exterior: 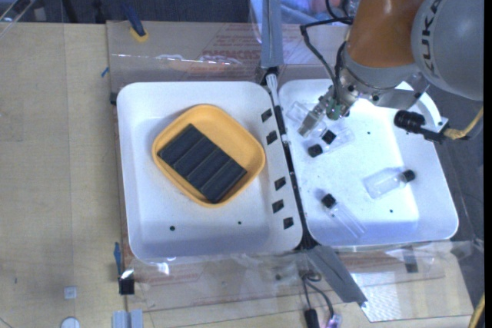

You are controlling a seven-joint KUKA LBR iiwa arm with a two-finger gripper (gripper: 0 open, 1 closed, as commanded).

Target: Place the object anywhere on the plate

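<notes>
While the gripper point(314, 119) hangs low over the far left corner of the right bin point(430, 223), its pale fingers look slightly parted and nothing shows between them, so count it as holding nothing. You have several small clear vials with dark caps strewn beneath it: one capped piece point(314, 150) lies just near of the fingertips, another point(329, 137) sits beside it, a third point(329, 202) rests nearer the front, and a larger clear bottle point(388, 181) lies on its side toward the right. None of them is on the plate yet.

Across the divider, in the left bin point(138, 234), the yellow plate point(250, 146) sits tilted like a diamond, a dark ribbed pad point(201, 160) covering its middle.

To do this step well, you should settle on one vial, probably the nearest to the fingertips, and centre the fingers across its narrow body, not along it. Clear plastic on white is hard to judge, so come down squarely and close only once the piece lies between the fingers. Lift clear of the raised divider before crossing left. Anywhere on the plate counts; aim for the middle.
</notes>
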